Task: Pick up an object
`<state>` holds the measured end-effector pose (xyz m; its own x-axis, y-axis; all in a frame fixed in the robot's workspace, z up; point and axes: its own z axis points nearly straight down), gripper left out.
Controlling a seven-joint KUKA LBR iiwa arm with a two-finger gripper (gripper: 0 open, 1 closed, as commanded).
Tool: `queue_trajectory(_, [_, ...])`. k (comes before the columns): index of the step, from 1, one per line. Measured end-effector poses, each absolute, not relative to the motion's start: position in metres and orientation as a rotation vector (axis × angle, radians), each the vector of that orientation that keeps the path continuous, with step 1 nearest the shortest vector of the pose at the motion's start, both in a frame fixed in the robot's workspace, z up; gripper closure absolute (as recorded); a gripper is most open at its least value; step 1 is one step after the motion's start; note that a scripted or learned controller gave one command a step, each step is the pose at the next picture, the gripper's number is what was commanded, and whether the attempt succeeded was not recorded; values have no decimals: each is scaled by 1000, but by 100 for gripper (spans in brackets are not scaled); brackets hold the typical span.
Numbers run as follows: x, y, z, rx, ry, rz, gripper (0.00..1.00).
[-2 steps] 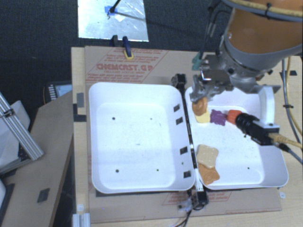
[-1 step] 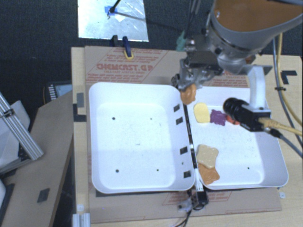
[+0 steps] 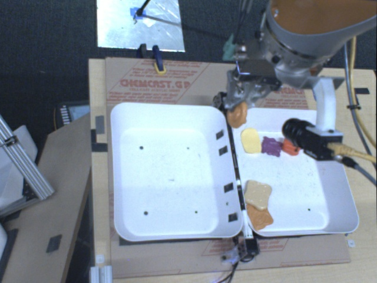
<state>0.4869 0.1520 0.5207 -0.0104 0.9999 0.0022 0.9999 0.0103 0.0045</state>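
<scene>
Camera view looks down on a wooden table (image 3: pixel 70 175) carrying two shallow white plastic bins side by side on a brown cardboard sheet (image 3: pixel 177 78) printed in red with "CHEMCAST GP". The grey arm with its orange band (image 3: pixel 318 5) reaches in from the right, and its metal jaws (image 3: pixel 238 102) hang over the upper left corner of the right bin (image 3: pixel 336 205), close to the divider between the bins. Whether the jaws are spread or pressed together cannot be told, since the wrist hides them. An orange-brown, rounded lumpy object (image 3: pixel 237 116) sits directly beneath the jaws, touching or nearly touching them; it cannot be told whether it is gripped. Just beside it to the lower right lies a pale yellow rounded piece (image 3: pixel 251 140), then a small purple knobbly piece (image 3: pixel 271 146) and a small orange-red piece (image 3: pixel 290 148) partly behind a black cylindrical device (image 3: pixel 306 137). Near the bin's lower left corner a tan, bread-like slice (image 3: pixel 258 193) rests on an orange flat piece (image 3: pixel 260 218). The left bin (image 3: pixel 171 170) shows bare white floor.
</scene>
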Motion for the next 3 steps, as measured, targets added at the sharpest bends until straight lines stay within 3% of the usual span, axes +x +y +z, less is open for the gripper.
queue_trajectory(2, [488,153,542,2193,2246,13,100])
queue_trajectory(3, [486,208,524,2212,2233,1,100])
